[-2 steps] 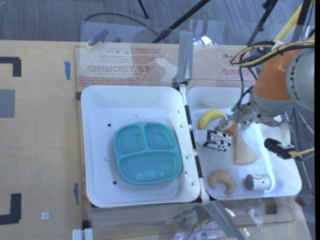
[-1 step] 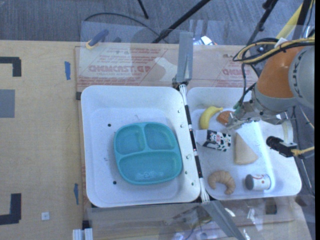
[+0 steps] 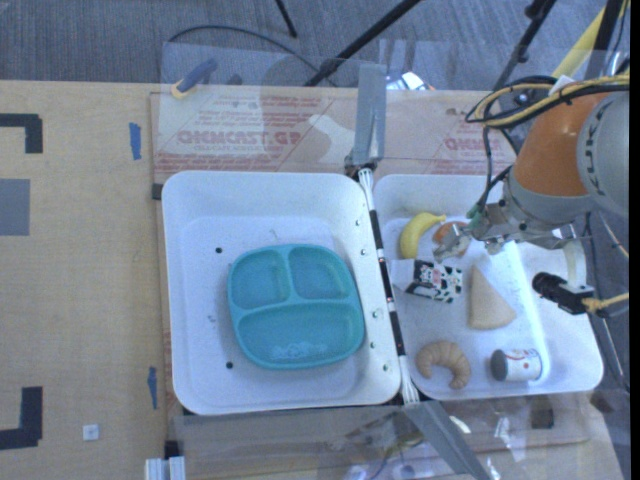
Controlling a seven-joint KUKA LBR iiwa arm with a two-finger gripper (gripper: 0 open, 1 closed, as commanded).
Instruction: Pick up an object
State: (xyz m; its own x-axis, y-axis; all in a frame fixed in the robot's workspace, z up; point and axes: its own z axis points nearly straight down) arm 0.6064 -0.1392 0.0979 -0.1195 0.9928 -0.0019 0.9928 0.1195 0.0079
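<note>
Objects for picking all lie in the right bin [image 3: 590, 368], while the left bin [image 3: 190, 208] carries a teal divided plate [image 3: 296, 305] with three compartments, lying flat near that bin's middle and well apart from the arm. Between the two bins runs a joined rim studded with small fasteners. Just right of that divider, near the far end of the right bin, sits a yellow banana [image 3: 417, 232]. Below it lies a small black-and-white spotted toy [image 3: 436, 281], apparently a cow, and nearer the front edge rests a tan croissant [image 3: 446, 361]. Further right, a pale wedge [image 3: 488, 301] shaped like a slice of bread or cheese lies beside the spotted toy, and a small white can [image 3: 516, 365] with a dark end lies on its side near the bin's front right. The gripper [image 3: 462, 240] hangs low over the far part of the right bin, just beside the banana and above the spotted toy; whether it is spread or closed cannot be told, and nothing is seen held. The grey and orange arm [image 3: 565, 158] with its cables crosses the bin's far right corner.
</note>
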